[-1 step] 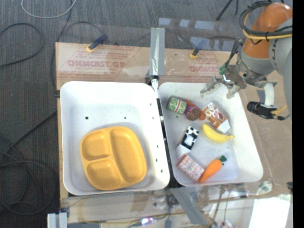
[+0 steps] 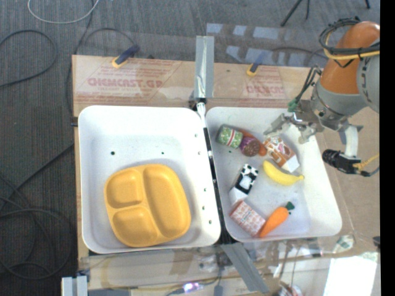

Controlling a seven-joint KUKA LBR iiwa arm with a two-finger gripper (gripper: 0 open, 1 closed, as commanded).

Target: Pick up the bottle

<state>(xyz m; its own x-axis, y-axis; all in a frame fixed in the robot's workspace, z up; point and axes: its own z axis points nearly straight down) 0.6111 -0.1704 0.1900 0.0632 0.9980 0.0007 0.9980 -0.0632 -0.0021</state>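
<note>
The bottle [image 2: 245,181] is small, patterned black and white, with a white end. It lies on its side in the middle of the right bin [image 2: 326,197]. My gripper [image 2: 291,128] hangs over the bin's far right part, above and to the right of the bottle and well apart from it. Its two fingers are spread and open, with nothing between them. The grey arm with its orange band [image 2: 349,54] comes in from the upper right.
Around the bottle lie a green can [image 2: 229,135], a dark red item [image 2: 250,145], an orange and white packet [image 2: 281,152], a banana [image 2: 282,174], a pink box [image 2: 247,217] and a carrot [image 2: 274,221]. The left bin [image 2: 99,134] holds a yellow divided plate [image 2: 147,203].
</note>
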